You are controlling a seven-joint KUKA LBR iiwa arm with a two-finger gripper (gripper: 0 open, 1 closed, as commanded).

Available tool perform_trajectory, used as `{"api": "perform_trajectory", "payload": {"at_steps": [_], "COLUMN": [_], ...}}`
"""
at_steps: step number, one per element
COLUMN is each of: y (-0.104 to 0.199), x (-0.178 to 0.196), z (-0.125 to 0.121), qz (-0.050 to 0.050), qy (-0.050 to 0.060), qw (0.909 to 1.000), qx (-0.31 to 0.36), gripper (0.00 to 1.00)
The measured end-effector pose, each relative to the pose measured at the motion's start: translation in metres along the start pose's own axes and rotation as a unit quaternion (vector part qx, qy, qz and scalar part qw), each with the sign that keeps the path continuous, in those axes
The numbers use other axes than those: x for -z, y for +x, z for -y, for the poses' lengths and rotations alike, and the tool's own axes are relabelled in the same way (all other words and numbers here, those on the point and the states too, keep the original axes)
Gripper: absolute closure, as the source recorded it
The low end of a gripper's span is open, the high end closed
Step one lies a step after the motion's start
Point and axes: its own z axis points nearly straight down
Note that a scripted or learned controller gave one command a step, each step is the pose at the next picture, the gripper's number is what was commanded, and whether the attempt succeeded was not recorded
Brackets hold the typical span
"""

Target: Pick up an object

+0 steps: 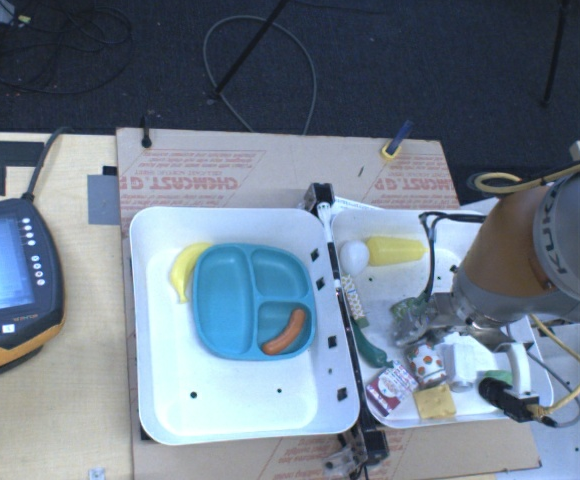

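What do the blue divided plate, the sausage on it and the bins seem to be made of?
Blue divided plate: likely moulded plastic, with a smooth, even colour and soft rounded compartment ridges. Sausage: probably a plastic or rubber toy, uniformly orange-red with a slight sheen. Left bin and right bin: apparently thin, glossy white plastic with rounded rims, though the view cannot settle this.

Robotics lab — teach pendant (5, 278), floor cables (260, 63)
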Motion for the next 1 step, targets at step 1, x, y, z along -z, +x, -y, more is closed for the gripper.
{"api": "perform_trajectory", "payload": {"at_steps": [1], "y": [0.0696], "x": [0.0925], "z": [-0.0459], "qz": [0.002], "qy": [-0.003], "qw": [1.0000], "qx": [0.005], "gripper": [1.00]}}
